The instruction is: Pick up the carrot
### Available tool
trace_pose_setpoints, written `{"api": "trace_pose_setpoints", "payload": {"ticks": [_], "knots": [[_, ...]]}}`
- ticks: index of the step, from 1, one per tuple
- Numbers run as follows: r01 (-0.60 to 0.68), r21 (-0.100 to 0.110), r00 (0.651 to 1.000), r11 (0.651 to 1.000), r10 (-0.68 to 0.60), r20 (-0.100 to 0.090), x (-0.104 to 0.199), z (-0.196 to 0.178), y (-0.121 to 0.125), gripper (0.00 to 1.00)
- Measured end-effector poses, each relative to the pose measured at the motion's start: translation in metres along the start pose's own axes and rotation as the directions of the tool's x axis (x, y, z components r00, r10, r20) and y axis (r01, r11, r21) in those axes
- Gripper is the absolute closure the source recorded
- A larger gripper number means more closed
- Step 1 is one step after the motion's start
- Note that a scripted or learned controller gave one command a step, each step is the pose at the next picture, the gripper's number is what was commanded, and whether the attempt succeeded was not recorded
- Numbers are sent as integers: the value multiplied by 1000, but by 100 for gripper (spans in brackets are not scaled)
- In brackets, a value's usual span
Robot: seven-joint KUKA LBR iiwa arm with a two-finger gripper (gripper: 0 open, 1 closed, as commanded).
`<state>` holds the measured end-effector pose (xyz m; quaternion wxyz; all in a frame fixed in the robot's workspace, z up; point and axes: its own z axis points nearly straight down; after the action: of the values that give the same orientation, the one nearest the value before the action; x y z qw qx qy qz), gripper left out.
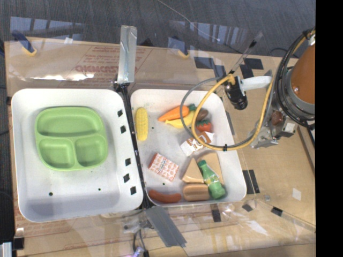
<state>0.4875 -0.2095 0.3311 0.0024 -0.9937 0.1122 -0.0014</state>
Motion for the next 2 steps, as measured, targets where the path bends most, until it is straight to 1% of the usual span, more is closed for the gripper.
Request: {"api": "trace_pose_setpoints", "payload": {"ticks": [1, 2], "knots": [[11, 10, 1000, 1000, -11, -8, 2, -10, -7, 100], [27, 1, 1000, 1000, -27, 6, 4, 25, 0, 100]]}}
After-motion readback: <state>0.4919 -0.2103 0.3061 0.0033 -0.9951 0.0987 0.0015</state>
